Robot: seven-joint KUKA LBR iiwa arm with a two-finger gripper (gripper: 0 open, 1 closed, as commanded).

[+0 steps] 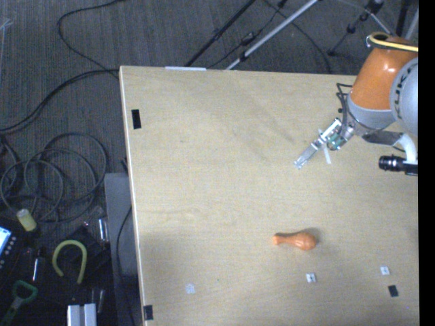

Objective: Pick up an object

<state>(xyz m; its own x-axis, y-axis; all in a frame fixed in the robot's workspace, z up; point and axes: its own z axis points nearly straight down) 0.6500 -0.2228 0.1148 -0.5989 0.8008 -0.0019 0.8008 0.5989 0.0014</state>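
A small orange object (296, 240), bulb-shaped with a narrow neck pointing left, lies on the tan bench top (204, 182) toward the lower middle. My gripper (307, 156) hangs from the grey arm with the orange band (380, 80) at the right, pointing down and to the left. It is above and slightly right of the orange object, well apart from it, with nothing seen in it.
Small black and white markers dot the bench: one black (136, 119) near the left edge, others (310, 277) (393, 291) at the lower right. Cables (54, 175) and tools lie on the floor to the left, and stand legs (285, 19) cross behind the far edge.
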